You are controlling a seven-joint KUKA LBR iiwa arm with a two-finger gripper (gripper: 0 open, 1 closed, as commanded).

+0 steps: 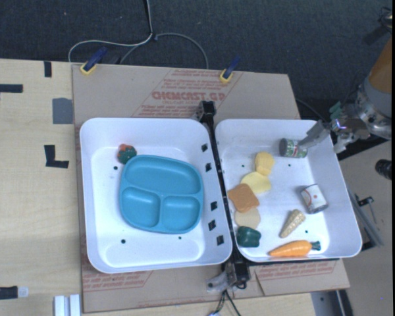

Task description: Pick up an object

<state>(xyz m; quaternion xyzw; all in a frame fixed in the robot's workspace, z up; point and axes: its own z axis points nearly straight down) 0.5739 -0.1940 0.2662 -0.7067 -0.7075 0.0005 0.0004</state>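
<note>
Hovering at the far corner of the right bin (343,196), the gripper (312,137) stands just beside a small can (291,149) lying on its side, grip state not discernible; can judged light, rigid, smooth and liable to roll, best taken across its round body at mid-length

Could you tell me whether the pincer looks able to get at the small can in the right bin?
Probably yes: the pincer is right beside the can at the bin's far right corner, with nothing over it; the yellow pieces lie apart.
</note>
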